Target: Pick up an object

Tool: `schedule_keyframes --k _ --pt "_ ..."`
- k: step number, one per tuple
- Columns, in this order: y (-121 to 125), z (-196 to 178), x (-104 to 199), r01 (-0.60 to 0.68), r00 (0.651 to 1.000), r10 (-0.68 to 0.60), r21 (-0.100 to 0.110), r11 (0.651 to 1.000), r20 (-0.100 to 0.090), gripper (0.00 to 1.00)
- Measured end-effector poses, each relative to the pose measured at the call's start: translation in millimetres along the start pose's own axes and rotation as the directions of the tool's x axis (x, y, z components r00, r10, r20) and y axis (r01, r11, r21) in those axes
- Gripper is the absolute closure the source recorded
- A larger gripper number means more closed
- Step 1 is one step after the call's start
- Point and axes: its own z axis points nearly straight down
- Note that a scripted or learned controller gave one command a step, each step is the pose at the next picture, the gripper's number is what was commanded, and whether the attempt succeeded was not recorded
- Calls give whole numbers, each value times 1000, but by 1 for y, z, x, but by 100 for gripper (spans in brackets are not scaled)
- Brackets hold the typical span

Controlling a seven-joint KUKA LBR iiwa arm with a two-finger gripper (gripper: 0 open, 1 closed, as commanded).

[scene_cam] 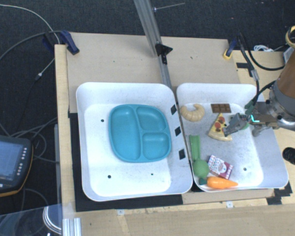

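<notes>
Claw (234,125) beside pizza slice (218,126); croissant (192,112), chocolate (220,108) near.

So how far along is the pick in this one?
Done: the end effector has reached the right bin, beside the pizza slice. In hand: nothing visibly lifted; whether it grips the slice is unclear. Left: grasp and raise something. Croissant and carrot lie untouched.

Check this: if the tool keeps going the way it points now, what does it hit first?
Likely the pizza slice: the tool points toward the view's left, its tip at the slice's right edge. Height above it is unclear from this slanted view.
</notes>
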Motion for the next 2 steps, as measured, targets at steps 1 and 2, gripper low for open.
schedule_keyframes --k 1,2 --pt "-1 63 1 -1 1000 1 8 1000 -2 0" --pt "-1 108 9 0 1000 0 6 1000 -2 0"
